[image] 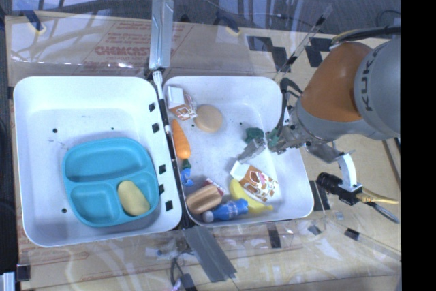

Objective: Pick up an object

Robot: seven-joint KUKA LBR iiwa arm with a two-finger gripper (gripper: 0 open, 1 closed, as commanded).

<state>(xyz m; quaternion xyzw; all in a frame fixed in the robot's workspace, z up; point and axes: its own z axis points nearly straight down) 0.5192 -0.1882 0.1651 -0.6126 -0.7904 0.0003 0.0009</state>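
**Pick attempt over right bin: grasp unconfirmed, clutter risk**

Risks, largest first. The grey arm with the orange band (340,92) reaches across the near wall of the right-hand shallow white plastic bin (231,88); in our judgement a low descent could knock that wall. The two-finger gripper (261,143) sits low inside this bin. We cannot tell whether it is released or clenched, and we see nothing held in it. The likeliest targets are the white printed paper packet (259,182), just below the gripper, and the small dark green piece (254,133), touching or just beside its tip. The packet lies on a yellow plastic banana (253,204), so a grasp may slip or drag both. The green piece is small and could be pushed aside.

Counts:
- White bins: two, the left-hand one (41,88) well away from the gripper.
- Blue divided plastic tray (102,163): one.
- Packet, banana, brown toy hot dog (204,198), orange toy carrot (180,140), blue bottle (230,210), tan round bun (209,118), yellow oval lemon (133,197), small brown-and-white carton (182,106), green piece: one each.
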